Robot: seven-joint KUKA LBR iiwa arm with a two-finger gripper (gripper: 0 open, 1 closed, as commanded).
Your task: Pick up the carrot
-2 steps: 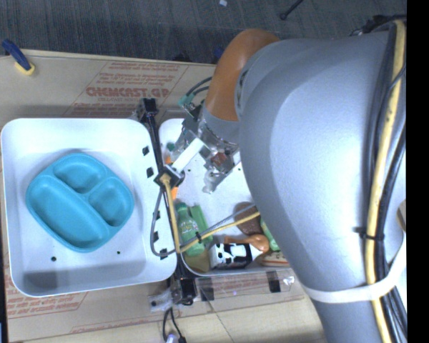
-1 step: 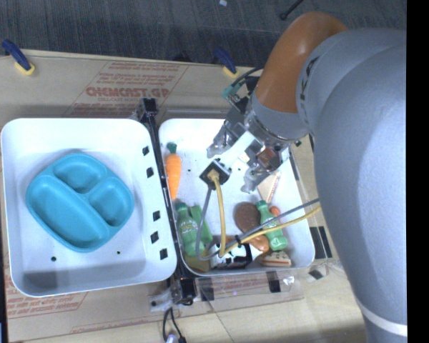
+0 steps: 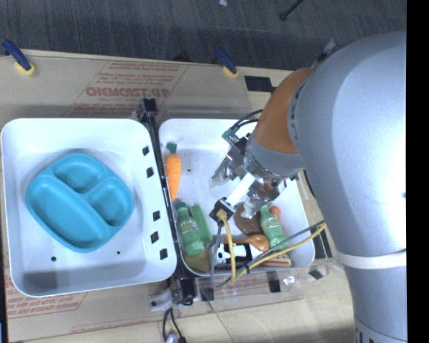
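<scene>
Carrot: the carrot (image 3: pixel 173 174) lies in the right bin (image 3: pixel 200 131), just left of the frame's centre, along the bin's left wall, green top pointing to the upper frame.
Look: smooth orange body tapering downward, small green cap; it appears to be a toy.
Why there: it rests flat against the wall, likely where it slid; that wall leaves little room for a finger on that side.
Neighbours: a green bottle (image 3: pixel 190 229) lies just below its tip; another green bottle (image 3: pixel 272 229) and brown pieces sit toward the lower right.
Gripper: the gripper (image 3: pixel 232 191) hangs over the bin's middle, apart from the carrot, to its right.
Fingers: I cannot tell how far apart they stand; nothing is seen between them.
Left bin: the left bin (image 3: pixel 28 138) holds a blue divided plate (image 3: pixel 79 201).
</scene>
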